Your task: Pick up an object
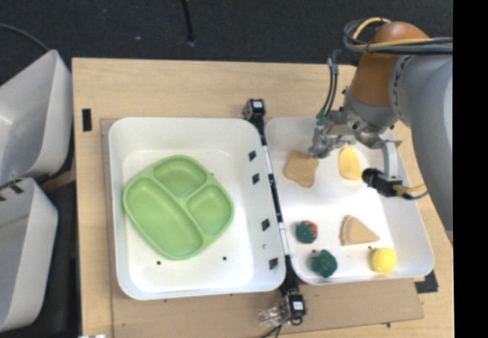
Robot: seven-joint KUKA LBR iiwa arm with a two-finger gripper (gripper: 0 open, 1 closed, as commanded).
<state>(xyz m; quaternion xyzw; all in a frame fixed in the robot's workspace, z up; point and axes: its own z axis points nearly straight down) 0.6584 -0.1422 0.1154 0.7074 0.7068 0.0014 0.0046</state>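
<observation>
My gripper [322, 143] hangs over the back of the right bin [404, 214], just above the far edge of a tan bread-like piece [301, 169]. A pale yellow oval [349, 162] lies just to its right. Nearer the front are a tan wedge [357, 231], a small yellow lemon-like ball [383, 259], a green-and-red item [306, 232] and a dark green lump [323, 262]. Nothing shows between the fingers.
The left bin [130, 268] holds a green divided plate [178, 205]. A ridge with black clips [268, 199] separates the two bins. White containers [27, 123] stand off the bench at the left. The grey arm with its orange band [377, 73] enters at the upper right.
</observation>
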